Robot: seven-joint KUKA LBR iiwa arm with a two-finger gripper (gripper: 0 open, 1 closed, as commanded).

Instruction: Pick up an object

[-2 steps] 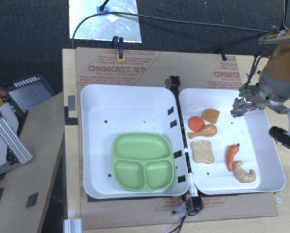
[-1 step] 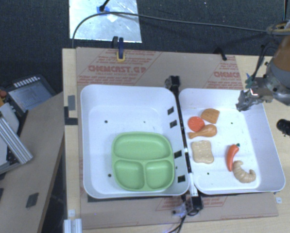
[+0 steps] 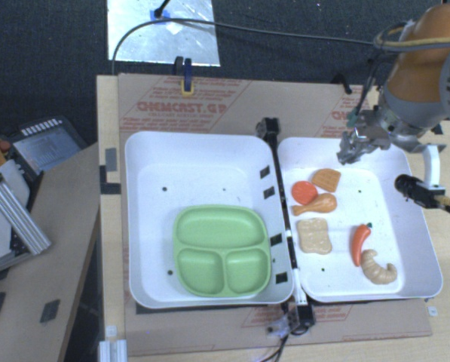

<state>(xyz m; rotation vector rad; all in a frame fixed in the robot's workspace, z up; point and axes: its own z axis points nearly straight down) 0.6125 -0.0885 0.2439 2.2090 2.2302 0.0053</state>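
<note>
I see a cardboard-covered bench (image 3: 209,104) bearing two white bins. The left bin (image 3: 157,164) holds a green divided plate (image 3: 221,249); the right bin (image 3: 413,240) holds the toy foods. My gripper (image 3: 350,151) hangs at the right bin's far edge, and I cannot tell how its claw stands. Nearest it, toward the bin's middle, lies the drumstick (image 3: 316,204), long axis running across the bin, bone end pointing at the left bin. Beside the drumstick sits a red tomato (image 3: 304,192).
</note>
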